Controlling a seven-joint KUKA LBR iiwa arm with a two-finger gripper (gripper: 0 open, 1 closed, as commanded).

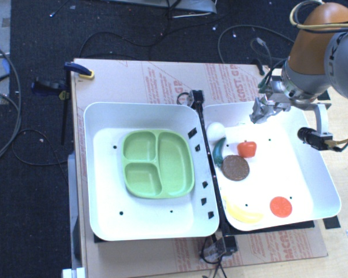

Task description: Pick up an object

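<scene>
The right bin [313, 175] holds several small things: a red pepper-like piece [247, 149], a brown round disc [236, 168], a teal curved piece [218, 150], a white ball [214, 130], a yellow banana [242, 212] and an orange-red disc [281, 207]. My gripper [260, 113] hangs over the far edge of the right bin, up and to the right of the red piece, with nothing seen between its fingers.
The left bin [104, 213] carries a green divided plate [158, 163]. A black divider with clips runs between the bins. A blue and yellow clamp [80, 70] sits at the board's far left corner. Cables lie on the dark floor around.
</scene>
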